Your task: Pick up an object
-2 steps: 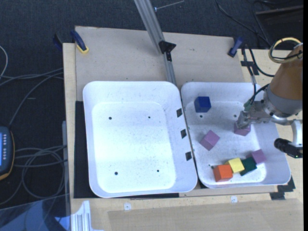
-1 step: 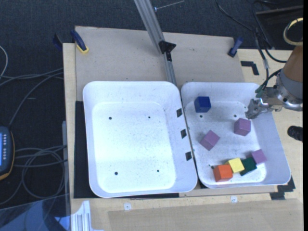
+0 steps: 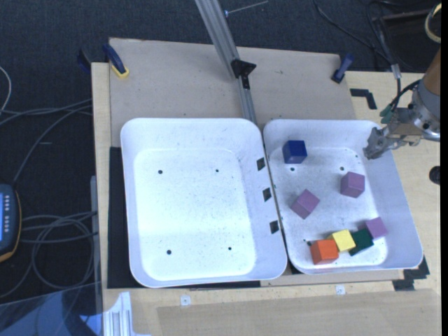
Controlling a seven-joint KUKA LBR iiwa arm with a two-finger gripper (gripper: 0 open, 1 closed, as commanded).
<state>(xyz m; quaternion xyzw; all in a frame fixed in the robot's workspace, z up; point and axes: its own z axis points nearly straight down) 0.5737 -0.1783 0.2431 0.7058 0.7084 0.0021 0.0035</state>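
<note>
Blocks [image 3: 329,215] lie in right bin [image 3: 402,215]; bench [image 3: 182,82] beneath.

— What do you look like from up there?

— My wrist [image 3: 428,103] is a pale grey, rounded housing. Thin cables, one yellow among dark ones, run along its side.

— And the end of you?

— My gripper [image 3: 373,148] is small, built of dull grey metal, blocky and angular. Its finer details blur too much to tell.
</note>
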